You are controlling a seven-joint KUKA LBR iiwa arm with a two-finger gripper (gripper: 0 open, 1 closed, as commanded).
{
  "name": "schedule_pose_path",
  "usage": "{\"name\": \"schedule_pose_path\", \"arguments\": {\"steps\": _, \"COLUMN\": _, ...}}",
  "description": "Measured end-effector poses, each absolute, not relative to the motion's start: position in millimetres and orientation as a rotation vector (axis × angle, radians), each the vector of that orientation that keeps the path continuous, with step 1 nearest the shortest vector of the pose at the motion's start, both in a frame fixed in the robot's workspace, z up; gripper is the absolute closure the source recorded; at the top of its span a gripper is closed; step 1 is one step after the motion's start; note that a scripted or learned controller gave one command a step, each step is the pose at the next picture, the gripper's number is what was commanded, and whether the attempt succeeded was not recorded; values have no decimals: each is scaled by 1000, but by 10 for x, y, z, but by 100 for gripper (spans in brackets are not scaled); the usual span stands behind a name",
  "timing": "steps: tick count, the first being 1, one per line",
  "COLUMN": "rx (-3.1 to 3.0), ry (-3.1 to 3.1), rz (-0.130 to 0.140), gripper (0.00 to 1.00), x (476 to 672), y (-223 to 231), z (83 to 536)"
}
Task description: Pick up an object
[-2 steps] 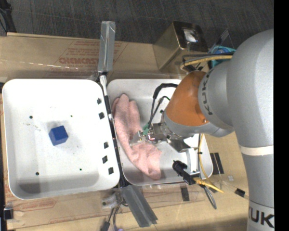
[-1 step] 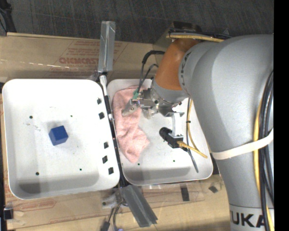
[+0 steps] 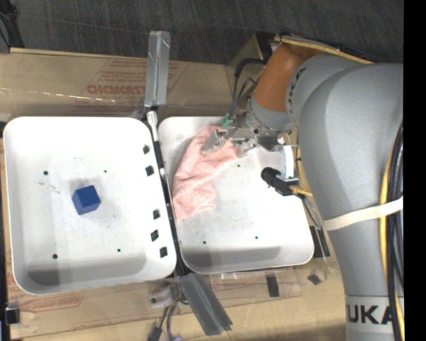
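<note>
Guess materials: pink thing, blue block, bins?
Pink cloth: soft fabric, matte, going by its folds and crumpled, limp drape.
Blue block: rigid, flat faces and sharp edges; plastic, foam or painted wood, the view leaves it open.
Left bin and right bin: likely moulded white plastic, smooth with rounded corners and a faint sheen.

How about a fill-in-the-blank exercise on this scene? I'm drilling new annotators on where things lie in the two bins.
1. The small blue cube lies in the ____ shallow white bin as the camera sees it.
2. The crumpled cloth in the other shallow white bin is ____ in colour.
3. The gripper is at the ____ end of that cloth in the image.
4. The band above the grey arm's wrist is ____.

Missing words: left; pink; upper; orange
</note>
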State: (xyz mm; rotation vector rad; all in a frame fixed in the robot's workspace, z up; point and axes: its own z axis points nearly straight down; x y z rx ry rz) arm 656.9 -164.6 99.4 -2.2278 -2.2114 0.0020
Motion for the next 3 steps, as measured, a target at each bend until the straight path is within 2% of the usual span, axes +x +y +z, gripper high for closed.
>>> {"name": "schedule_pose_path", "arguments": {"steps": 1, "rx": -1976, "ry": -2444, "rz": -1, "gripper": 0, "x": 6580, "y": -2018, "z": 938}}
{"name": "schedule_pose_path", "arguments": {"steps": 2, "rx": -1967, "ry": -2453, "rz": -1, "gripper": 100, "x": 6595, "y": -1993, "z": 1050}}
{"name": "schedule_pose_path", "arguments": {"steps": 3, "rx": -1923, "ry": -2486, "rz": -1, "gripper": 100, "x": 6583, "y": -2081, "z": 1552}}
